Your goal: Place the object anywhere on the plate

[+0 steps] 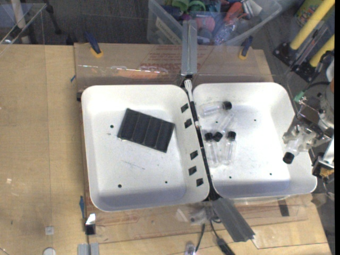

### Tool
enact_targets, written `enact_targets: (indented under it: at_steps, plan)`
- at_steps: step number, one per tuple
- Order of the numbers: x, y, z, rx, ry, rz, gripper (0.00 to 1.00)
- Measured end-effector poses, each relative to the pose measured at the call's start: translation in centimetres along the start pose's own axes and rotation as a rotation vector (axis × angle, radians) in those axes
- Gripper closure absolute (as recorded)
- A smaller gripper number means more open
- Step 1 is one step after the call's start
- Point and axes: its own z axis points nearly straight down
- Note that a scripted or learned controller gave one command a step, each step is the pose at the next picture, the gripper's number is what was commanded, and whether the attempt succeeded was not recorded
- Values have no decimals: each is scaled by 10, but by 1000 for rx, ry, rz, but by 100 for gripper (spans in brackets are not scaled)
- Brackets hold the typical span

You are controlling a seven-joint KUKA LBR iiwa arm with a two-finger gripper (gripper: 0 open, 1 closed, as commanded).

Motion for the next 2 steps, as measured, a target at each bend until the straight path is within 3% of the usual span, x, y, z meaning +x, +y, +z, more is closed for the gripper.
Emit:
enact_targets:
  at_steps: [1, 2]
  plan:
    - [-23, -9, -46, 0, 0, 89, 100]
    - [-51, 20, 34, 3, 0, 170, 100]
